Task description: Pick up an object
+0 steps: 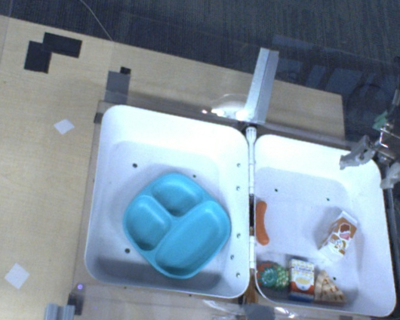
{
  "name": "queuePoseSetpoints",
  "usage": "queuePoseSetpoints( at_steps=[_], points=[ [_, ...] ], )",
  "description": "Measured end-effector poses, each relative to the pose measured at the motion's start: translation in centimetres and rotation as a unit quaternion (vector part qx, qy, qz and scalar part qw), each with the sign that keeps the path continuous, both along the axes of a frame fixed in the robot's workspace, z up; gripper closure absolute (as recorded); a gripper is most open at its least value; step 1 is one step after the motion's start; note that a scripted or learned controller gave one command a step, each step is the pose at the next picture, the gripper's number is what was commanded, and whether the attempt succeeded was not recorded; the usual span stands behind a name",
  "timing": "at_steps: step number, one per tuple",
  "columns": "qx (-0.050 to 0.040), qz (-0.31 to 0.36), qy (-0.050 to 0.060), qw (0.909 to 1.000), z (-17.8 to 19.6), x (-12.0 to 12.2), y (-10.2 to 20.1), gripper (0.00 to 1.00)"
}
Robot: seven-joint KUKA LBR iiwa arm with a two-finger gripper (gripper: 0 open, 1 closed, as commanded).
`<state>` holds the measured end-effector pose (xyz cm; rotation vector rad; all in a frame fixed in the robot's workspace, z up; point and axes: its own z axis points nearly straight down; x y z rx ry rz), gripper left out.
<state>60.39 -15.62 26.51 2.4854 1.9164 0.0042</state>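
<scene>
Bright, even overhead light washes the white bins point(189, 134). Glare spots sit on the bench point(19, 185) edges. Focus is slightly soft throughout.

A divided plate point(176, 224) lies in the left bin point(109, 178); small packets point(302, 277), perhaps snacks, crowd the right bin's point(302, 166) front.

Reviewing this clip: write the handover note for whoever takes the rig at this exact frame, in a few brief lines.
Gripper: above the right bin's far right corner, holding nothing; whether it is open or shut cannot be told.
Right bin: orange carrot-like piece by the divider, small carton right of centre, green item, small box and a packet along the near wall.
Left bin: blue divided plate.
Done: nothing picked.
Left: choose an object, descend, grasp, lift.
</scene>
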Motion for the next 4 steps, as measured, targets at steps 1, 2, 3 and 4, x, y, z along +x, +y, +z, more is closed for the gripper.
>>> queuePoseSetpoints(
  at_steps=[1,2,3,4],
  points=[
    [0.0,0.025,0.001,0.9997,-11.0,-1.0,-3.7,0.0],
    [-0.0007,0.029,-0.003,0.9996,-17.7,-7.5,-3.2,0.0],
    [-0.0018,0.029,-0.006,0.9996,-16.5,-7.3,-3.2,1.0],
    [0.0004,-0.048,0.0,0.9988,-6.6,-4.9,0.4,1.0]
  ],
)
